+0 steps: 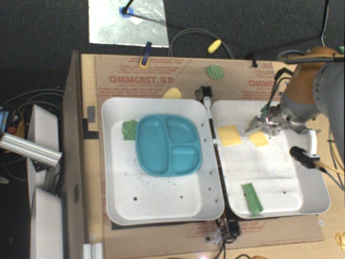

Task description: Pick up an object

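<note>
Camera view runs from the left bin point(116, 198), where a blue divided plate point(167, 145) lies with a small green scrap point(129, 129) at its left edge, to the right bin point(315, 198) holding two yellow blocks and a green stick point(252, 197). Over the smaller yellow block point(259, 139), right of the larger one point(230, 135), hangs the gripper point(268, 120), and I cannot tell how it is set. That block looks light, perhaps soft like foam, best pinched across its flat sides.

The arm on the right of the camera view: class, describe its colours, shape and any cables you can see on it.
The arm is a thick, rounded grey tube with an orange band above the wrist. It narrows to a small metallic pincer with thin silvery fingers. Dark cables loop beside the wrist.
</note>
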You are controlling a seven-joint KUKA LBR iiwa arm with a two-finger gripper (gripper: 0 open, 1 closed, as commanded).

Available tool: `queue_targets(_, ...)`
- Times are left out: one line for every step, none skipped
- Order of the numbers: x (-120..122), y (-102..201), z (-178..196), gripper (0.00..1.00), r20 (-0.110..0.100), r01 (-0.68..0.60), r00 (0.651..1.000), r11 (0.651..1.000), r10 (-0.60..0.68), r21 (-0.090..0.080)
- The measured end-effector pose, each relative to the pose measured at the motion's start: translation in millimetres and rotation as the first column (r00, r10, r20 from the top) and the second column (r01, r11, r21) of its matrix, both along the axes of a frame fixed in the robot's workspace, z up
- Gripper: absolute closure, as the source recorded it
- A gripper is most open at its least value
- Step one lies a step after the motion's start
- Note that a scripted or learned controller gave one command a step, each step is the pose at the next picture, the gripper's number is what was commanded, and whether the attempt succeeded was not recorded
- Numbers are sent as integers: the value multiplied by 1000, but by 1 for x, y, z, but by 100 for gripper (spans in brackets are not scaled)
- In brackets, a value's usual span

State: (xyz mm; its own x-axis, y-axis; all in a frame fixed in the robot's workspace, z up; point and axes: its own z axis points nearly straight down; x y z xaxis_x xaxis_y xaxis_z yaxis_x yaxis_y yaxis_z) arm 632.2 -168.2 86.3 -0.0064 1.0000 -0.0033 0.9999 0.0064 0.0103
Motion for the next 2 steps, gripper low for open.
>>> queue_targets(-13, -3, -2, 0, -9, 5, 1000, 1000, -5, 2)
queue_targets(-96, 45, -3, 0, -18, 5, 1000, 1000, -5, 7)
